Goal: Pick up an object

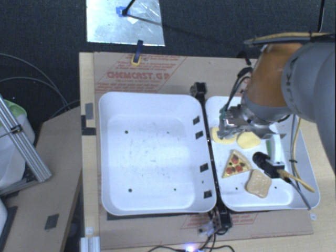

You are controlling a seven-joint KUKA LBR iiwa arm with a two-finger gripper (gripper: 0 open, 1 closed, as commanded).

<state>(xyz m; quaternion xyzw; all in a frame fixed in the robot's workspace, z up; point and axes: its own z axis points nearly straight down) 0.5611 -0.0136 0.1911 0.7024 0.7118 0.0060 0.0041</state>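
My gripper [229,126] hangs low in the right bin [302,193], near its far left part. It is directly over a flat yellow piece [218,136], and its body hides part of that piece. A second yellow piece [248,140] lies just to the right of it. Nearer the front lie a toy pizza slice [236,164] and a tan toast-like piece [258,184]. A small green thing [270,147] stands to the right of the yellow pieces, partly hidden.
The left bin [152,101] sits beside the right one, with a black divider [206,140] between them. The grey arm with its orange band [273,77] covers the right bin's far right corner. Cardboard lies under both bins.
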